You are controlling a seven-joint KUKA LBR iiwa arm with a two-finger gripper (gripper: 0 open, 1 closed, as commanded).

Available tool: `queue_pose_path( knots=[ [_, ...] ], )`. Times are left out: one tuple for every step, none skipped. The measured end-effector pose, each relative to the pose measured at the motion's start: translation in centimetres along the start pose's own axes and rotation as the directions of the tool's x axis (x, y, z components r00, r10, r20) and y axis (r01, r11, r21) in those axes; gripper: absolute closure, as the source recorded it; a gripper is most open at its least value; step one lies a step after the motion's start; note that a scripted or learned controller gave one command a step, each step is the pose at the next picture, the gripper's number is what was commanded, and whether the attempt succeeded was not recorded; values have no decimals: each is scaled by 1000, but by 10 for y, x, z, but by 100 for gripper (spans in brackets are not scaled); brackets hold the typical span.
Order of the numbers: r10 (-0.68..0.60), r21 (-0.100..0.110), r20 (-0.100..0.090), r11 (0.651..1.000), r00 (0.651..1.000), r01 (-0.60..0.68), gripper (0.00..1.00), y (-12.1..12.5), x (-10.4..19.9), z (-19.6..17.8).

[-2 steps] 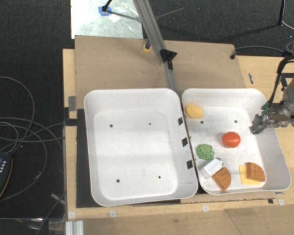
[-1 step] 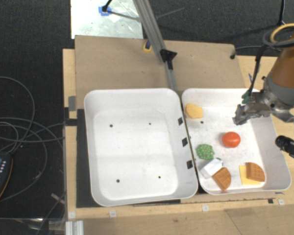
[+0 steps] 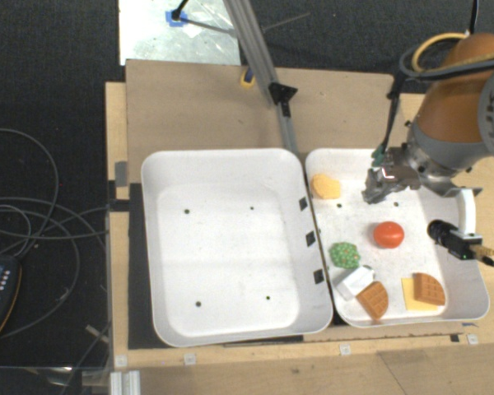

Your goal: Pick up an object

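Observation:
My gripper [image 3: 377,191] hangs over the back of the right bin [image 3: 469,303], between a yellow lump [image 3: 326,187] to its left and a red tomato [image 3: 388,234] just in front of it. Nothing shows between its tips. Toward the front of the same bin lie a green broccoli piece [image 3: 344,254], a white block [image 3: 356,281], a brown bread slice [image 3: 374,299], and a waffle [image 3: 428,287] resting on a yellow cheese slice [image 3: 415,297].
The left bin [image 3: 156,220] stands beside the right one, with black clips on the shared wall [image 3: 309,238]. A grey tripod leg [image 3: 263,64] slants down to the bins' back edge. Cables lie on the floor at left.

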State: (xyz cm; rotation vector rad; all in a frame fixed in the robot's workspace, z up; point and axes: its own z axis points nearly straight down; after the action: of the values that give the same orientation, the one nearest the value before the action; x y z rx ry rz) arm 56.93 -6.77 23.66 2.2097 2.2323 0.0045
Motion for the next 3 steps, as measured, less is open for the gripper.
queue_pose_path(
  knots=[
    [-2, -1, -1, 1000, 1000, 2, 100, 20, 61, 3],
    [-1, -2, -1, 1000, 1000, 1, 100, 43, 120, -4],
    [0, -2, -1, 1000, 1000, 0, 100, 65, 163, -10]
  ],
)
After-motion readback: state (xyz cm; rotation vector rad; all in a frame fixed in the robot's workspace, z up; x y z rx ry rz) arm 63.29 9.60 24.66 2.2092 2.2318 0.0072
